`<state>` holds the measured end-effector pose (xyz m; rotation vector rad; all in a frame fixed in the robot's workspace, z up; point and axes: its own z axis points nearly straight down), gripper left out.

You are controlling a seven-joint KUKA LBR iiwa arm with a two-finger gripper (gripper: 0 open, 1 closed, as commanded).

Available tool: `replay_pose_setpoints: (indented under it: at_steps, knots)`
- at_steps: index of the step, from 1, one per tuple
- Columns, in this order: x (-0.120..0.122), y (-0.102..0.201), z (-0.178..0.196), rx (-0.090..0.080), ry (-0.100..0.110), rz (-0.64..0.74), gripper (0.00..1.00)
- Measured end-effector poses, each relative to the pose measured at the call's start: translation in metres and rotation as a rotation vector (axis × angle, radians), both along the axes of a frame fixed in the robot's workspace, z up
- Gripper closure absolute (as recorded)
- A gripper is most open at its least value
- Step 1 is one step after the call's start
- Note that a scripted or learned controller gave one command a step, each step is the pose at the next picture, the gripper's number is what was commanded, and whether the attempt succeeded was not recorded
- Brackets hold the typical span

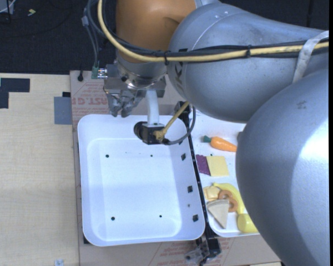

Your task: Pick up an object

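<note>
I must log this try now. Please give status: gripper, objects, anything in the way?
Gripper above far rim of left bin; no object seen in it. Carrot, yellow square, other pieces lie in right bin. Arm overhangs right bin.

Only mirrored, partly hidden red lettering shows on the cardboard sheet (pixel 91 98) behind the bin; it cannot be read.

The right bin (pixel 241 231) holds the objects, all well apart from the gripper (pixel 122 111) and to its right. A toy carrot (pixel 222 143) lies nearest; beyond it a purple piece (pixel 202 164), yellow square (pixel 217 165), banana (pixel 233 195) and pale wedge (pixel 219 212).
</note>
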<state>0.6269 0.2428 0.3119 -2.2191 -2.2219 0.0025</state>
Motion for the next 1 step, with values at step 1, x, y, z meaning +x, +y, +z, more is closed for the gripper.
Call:
replay_pose_setpoints:
  at_steps: [1]
  knots:
    - [-0.0893,0.0009,0.0158,-0.001,0.006,0.003,1.00]
